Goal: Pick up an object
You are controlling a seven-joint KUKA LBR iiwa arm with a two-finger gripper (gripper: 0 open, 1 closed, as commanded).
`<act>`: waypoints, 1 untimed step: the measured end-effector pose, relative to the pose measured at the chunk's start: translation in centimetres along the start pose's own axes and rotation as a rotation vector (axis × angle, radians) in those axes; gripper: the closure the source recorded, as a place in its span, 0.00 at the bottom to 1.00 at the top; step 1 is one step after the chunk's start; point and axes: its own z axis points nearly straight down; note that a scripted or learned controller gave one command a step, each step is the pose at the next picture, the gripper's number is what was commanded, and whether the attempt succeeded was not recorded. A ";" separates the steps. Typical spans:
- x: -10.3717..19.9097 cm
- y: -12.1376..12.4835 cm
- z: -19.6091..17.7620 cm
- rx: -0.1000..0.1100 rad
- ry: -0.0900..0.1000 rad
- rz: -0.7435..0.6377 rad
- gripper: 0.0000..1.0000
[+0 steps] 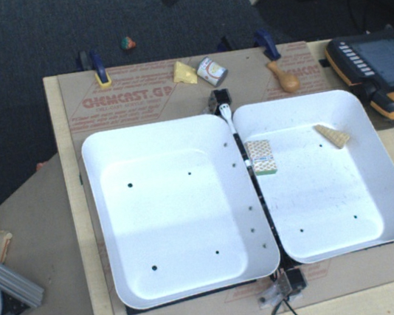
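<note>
The right white bin holds two small objects. A patterned rectangular block lies near its left wall, toward the back. A tan wedge-shaped piece lies at the back right of that bin. The left white bin sits beside it on the bench.
On the board behind the bins lie a yellow piece, a small white box and a wooden-handled tool. Blue clamps hold the board's far edge. A teach pendant rests at the right. A cable plug sits at the front.
</note>
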 end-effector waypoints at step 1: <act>1.5 0.3 8.5 0.000 0.001 -0.004 1.00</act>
